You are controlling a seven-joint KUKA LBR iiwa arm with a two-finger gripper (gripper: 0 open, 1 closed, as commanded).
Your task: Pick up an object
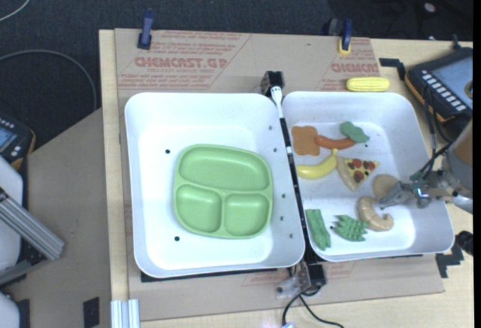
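The right bin [421, 240] holds several toy foods: an orange piece [304, 140], a carrot with a green top [344, 138], a yellow banana [317, 167], a pizza slice [358, 171], a tan round piece [383, 185], a beige ring-shaped piece [373, 215], a green pea pod [316, 228] and a green leafy piece [349, 228]. My gripper [396, 195] reaches in low from the right. Its tip sits right beside the tan round piece and just above the beige ring-shaped piece. I see nothing lifted off the bin floor.
The left bin [146, 168] holds a green divided plate [222, 190]. A yellow toy [367, 83] lies on the bench behind the right bin. Blue clamps [145, 29] [345, 34] stand at the back edge. A dark device [445, 87] sits at the far right.
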